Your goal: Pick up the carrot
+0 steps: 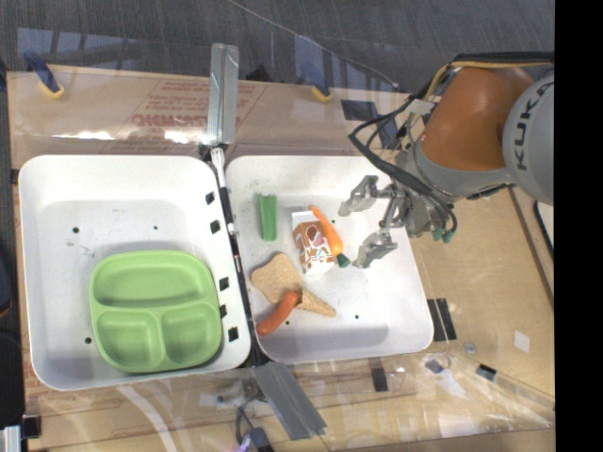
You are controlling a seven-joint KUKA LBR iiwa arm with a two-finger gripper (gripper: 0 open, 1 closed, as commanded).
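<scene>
Gripper (363, 226) hangs over R bin (400, 323), fingers spread apart w/ nothing between them, just R of the carrot (327, 234), which lies tilted on a small printed carton (313, 249) near bin centre. Same bin also has a green stick (268, 216) upright-ish at L, a toast slice (279, 277) w/ a hot dog (279, 312) overlapping its lower edge. L bin (57, 182) holds a green divided plate (155, 311) w/ three compartments, towards its front.

Floor: dark grey carpet (113, 3) beyond the bench.
Bench: brown cardboard top (122, 102) under clear plastic sheet.
Light: glare on plastic.
</scene>
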